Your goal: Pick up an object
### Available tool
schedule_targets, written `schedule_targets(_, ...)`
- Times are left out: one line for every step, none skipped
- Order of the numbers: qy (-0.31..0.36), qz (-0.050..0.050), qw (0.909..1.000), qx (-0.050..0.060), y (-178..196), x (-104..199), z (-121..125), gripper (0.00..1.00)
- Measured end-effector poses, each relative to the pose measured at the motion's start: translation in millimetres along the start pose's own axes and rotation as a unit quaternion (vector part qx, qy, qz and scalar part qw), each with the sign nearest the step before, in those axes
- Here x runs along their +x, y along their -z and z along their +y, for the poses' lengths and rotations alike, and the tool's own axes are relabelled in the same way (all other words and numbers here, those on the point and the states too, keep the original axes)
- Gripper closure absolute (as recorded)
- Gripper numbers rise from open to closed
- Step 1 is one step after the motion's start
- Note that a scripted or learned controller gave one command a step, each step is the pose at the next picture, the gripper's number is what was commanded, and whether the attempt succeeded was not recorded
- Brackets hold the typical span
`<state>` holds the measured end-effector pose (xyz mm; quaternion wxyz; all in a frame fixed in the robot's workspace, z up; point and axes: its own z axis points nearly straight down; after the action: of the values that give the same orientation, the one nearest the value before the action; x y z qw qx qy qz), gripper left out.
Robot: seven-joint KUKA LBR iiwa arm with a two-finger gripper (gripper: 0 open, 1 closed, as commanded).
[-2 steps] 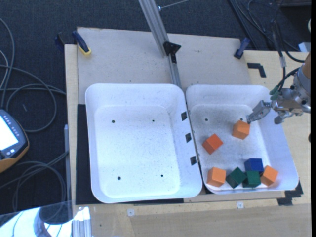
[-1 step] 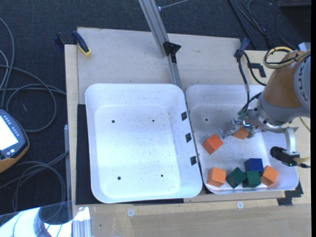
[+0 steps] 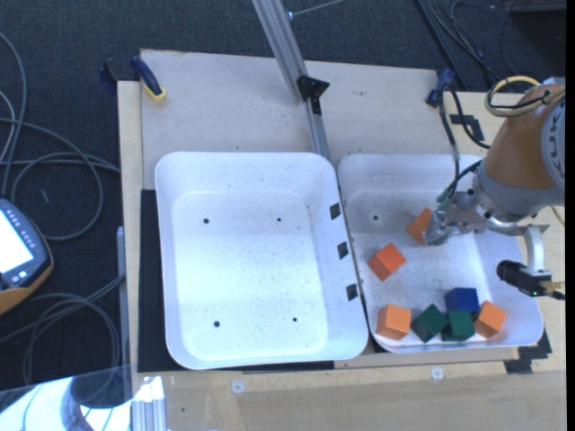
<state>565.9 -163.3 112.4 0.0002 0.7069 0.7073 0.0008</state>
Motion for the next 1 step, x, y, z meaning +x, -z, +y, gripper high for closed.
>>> schedule_targets(0.002,-0.003,1.0,-0.006,76.4,-16.2,82.8,1.0)
